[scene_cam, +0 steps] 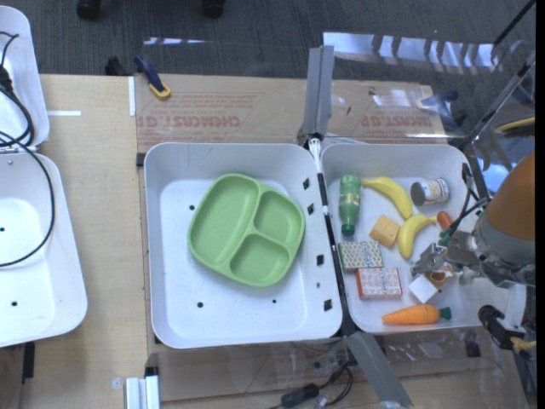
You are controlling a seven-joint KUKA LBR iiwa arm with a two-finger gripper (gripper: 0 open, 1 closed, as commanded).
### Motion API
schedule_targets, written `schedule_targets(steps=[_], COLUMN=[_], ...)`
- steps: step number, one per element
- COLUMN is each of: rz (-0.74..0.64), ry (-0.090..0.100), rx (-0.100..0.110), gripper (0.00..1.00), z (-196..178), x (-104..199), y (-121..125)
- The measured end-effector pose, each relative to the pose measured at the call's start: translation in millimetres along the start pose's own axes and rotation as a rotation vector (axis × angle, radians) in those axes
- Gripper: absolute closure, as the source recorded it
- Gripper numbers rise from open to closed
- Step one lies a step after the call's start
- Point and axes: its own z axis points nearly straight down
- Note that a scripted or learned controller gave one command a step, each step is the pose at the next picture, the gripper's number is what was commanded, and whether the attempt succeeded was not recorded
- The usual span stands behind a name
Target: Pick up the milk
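The milk [423,289] looks like a small white carton with a red-brown part, lying in the right bin [400,156] near its right front. My gripper [434,265] hangs just above and against the carton's upper end, reaching in from the right. The wrist hides part of the carton. I see no gap under the carton that would show it is lifted.
The right bin also holds a green bottle [349,203], two bananas [387,194], a can [430,192], a yellow block [385,230], two small boxes [378,283] and a carrot [413,315] just in front of the milk. A green divided plate [247,228] lies in the left bin [170,313].
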Motion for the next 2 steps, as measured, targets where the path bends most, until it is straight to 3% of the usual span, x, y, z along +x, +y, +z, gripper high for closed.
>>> schedule_targets(steps=[1,2], rz=[0.002,0.019], ry=[0.001,-0.001], rx=[0.000,0.001], gripper=[1.00,1.00], z=[-9,-100], x=[0,51], y=[0,-12])
